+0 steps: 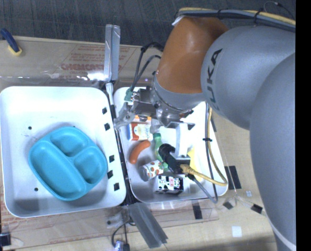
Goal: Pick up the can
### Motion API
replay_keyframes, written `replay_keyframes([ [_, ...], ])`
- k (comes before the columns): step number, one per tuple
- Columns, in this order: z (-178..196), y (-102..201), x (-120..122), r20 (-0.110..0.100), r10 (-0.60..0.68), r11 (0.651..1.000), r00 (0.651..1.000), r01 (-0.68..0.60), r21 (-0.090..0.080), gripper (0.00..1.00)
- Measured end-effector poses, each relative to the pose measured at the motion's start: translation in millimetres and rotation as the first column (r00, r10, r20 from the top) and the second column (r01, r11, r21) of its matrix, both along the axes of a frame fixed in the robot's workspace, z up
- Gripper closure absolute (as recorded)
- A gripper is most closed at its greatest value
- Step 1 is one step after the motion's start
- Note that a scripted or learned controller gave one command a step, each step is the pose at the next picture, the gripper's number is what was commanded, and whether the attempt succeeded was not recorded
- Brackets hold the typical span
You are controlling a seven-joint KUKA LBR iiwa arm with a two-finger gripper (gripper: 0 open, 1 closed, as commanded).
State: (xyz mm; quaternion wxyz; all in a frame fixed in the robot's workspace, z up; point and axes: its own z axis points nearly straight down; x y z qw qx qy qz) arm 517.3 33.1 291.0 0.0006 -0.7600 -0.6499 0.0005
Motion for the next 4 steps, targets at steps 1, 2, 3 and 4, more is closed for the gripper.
replay_keyframes([
  [1, -101, 16, -42, -0.004, 0.374, 0.927, 0.927, -0.374, 0.001, 0.0],
  [2, -101, 15, -42, -0.004, 0.373, 0.928, 0.928, -0.373, 0.001, 0.0],
  [3, -4, -74, -40, 0.001, 0.563, 0.827, 0.827, -0.563, -0.001, 0.0],
  [4, -101, -41, -35, -0.004, 0.355, 0.935, 0.935, -0.355, 0.002, 0.0],
])
